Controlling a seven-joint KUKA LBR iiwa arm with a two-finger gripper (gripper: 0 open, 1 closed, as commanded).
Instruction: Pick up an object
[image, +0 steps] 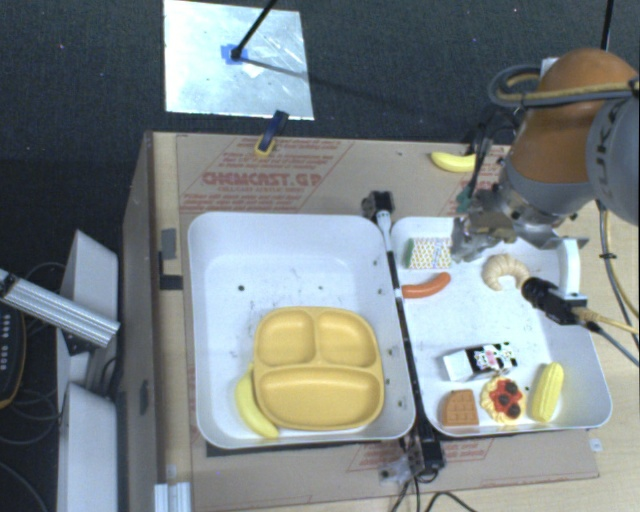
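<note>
We see two smooth white plastic bins (215, 300), faintly glossy, and a matt yellow plastic divided plate (318, 366). Under them we see a brown cardboard sheet (290, 175), dull and printed in red. Beyond it we see a shiny crinkled silver foil square (215, 60).

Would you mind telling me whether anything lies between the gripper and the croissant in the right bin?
Nothing visible does. The gripper hangs over the upper part of the right bin, and the croissant lies just beside it, toward the arm's side, with bare bin floor between them. The sausage lies off that line.
</note>
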